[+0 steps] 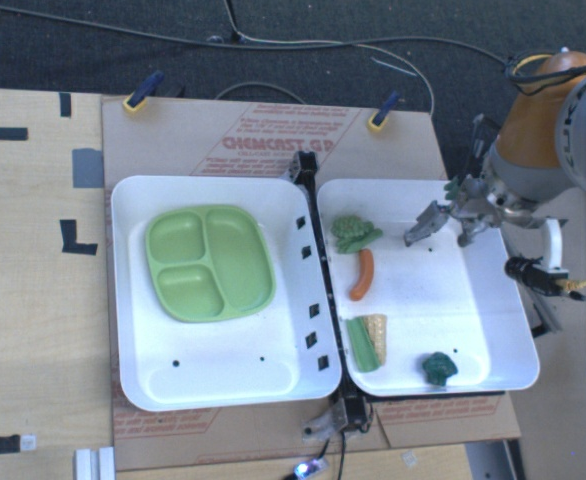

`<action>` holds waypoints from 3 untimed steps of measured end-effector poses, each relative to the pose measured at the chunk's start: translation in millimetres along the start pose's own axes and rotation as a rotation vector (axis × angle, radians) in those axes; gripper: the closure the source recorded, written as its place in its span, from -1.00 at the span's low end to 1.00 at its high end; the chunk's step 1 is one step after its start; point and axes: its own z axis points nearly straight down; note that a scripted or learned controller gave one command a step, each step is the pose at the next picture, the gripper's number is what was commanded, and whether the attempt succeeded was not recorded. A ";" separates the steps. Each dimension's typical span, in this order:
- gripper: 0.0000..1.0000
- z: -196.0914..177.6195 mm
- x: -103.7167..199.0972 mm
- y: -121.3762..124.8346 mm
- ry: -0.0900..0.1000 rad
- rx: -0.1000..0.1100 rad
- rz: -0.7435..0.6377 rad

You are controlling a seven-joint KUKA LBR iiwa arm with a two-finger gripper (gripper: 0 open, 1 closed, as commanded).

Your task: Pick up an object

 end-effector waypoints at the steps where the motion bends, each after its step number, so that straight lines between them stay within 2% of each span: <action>1: -1.00 -8.1 0.4 3.3 -0.003 -0.014 -0.003; 2: -1.00 48.8 -9.4 1.7 -0.003 -0.009 -0.002; 3: -1.00 94.1 -9.2 2.4 -0.005 -0.015 -0.004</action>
